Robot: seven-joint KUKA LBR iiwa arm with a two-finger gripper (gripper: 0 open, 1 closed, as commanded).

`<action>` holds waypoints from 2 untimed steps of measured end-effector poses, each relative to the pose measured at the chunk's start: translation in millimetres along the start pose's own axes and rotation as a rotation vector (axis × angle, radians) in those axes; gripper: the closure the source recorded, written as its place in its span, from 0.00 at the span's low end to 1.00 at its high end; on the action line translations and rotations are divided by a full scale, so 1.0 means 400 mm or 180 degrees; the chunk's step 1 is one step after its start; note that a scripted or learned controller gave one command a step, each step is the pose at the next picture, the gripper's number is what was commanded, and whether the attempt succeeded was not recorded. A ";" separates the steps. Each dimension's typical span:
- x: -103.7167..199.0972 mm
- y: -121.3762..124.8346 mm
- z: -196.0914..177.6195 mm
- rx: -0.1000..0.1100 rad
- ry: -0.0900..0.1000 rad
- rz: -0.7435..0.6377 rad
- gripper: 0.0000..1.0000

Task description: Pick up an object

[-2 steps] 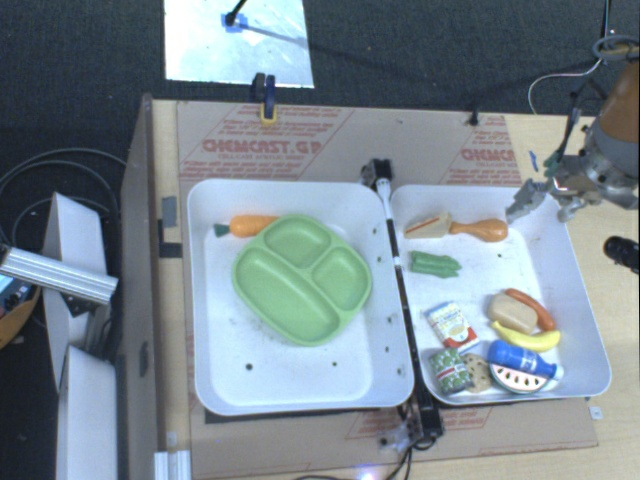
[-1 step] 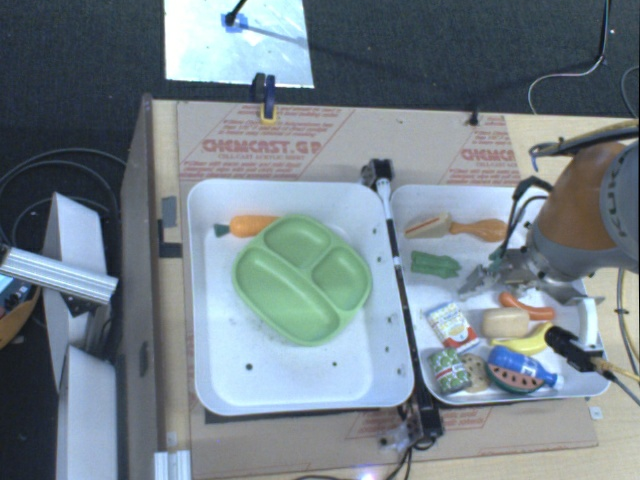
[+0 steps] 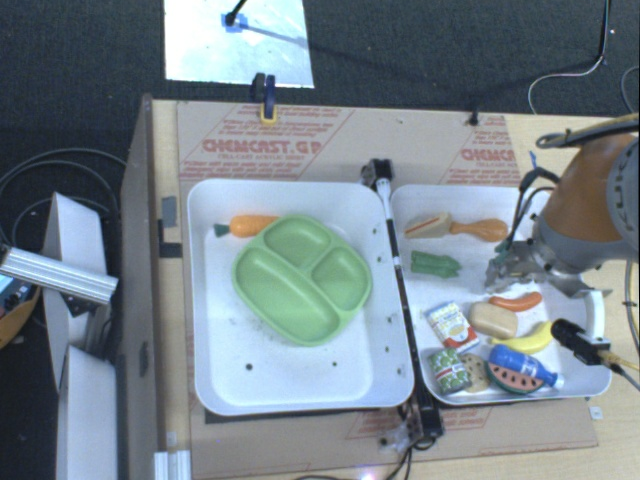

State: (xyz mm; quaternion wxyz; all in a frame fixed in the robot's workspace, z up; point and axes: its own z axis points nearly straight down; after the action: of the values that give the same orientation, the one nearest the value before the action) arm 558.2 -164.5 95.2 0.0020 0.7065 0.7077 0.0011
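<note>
Cardboard-topped bench (image 3: 330, 138), left bin (image 3: 215, 368), right bin (image 3: 470, 203), side by side

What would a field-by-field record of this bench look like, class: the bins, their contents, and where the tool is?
left bin: holds a green divided plate and a toy carrot at its far edge
right bin: holds a green toy, a drumstick-like toy, a toy hot dog, a small carton, a banana, a watermelon slice
tool: low over the right bin's right side, above the toy hot dog
tool contents: cannot tell
arm: reaches in from the right
</note>
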 end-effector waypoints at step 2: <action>-0.005 -0.071 0.028 0.0015 0.0004 0.0004 0.00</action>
State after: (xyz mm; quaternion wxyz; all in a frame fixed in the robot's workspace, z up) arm 529.7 -166.6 83.8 0.0000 0.7070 0.7072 -0.0001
